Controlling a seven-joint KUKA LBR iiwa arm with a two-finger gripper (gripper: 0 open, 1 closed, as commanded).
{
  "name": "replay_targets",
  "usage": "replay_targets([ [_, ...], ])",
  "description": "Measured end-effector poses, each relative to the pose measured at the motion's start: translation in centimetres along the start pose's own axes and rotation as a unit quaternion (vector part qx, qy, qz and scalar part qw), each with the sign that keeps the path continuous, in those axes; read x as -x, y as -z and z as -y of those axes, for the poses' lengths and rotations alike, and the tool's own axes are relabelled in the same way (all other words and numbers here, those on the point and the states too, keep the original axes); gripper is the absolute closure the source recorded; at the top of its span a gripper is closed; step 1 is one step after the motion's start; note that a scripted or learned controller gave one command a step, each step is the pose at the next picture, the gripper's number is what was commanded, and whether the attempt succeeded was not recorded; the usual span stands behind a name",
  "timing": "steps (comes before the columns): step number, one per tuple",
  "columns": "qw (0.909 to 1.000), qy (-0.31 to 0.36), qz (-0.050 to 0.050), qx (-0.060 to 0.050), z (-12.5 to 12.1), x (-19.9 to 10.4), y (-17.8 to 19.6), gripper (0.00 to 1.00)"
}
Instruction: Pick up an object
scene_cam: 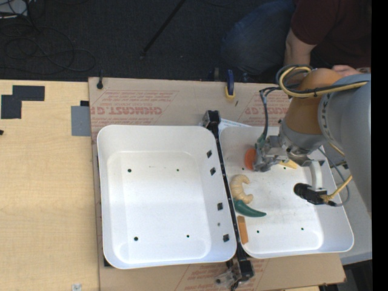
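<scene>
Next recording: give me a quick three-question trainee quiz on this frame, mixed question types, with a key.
1. True or false: the cream curved object lies in the right bin.
2. Which object lies nearest the pincer?
A. the red-orange object
B. the green object
C. the small orange piece
3. Fill in: the green object lies close to the ____ between the two bins.

Key
1. True: it lies in the right bin's left half.
2. A: the red-orange object sits just left of the pincer.
3. Divider: the green object, like the small orange piece, lies close to it.
</scene>
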State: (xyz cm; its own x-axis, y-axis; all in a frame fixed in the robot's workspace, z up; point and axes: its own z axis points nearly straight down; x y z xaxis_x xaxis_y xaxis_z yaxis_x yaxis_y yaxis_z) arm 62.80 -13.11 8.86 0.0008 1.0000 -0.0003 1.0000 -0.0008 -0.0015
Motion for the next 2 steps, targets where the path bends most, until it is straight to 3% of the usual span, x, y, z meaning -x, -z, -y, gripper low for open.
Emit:
replay_targets([
  [1,1.0,0.0,0.0,-0.001,0.0,-0.1,-0.1,0.0],
  [2,1.0,0.001,0.0,0.0,-1.6,-1.7,-0.1,0.0],
])
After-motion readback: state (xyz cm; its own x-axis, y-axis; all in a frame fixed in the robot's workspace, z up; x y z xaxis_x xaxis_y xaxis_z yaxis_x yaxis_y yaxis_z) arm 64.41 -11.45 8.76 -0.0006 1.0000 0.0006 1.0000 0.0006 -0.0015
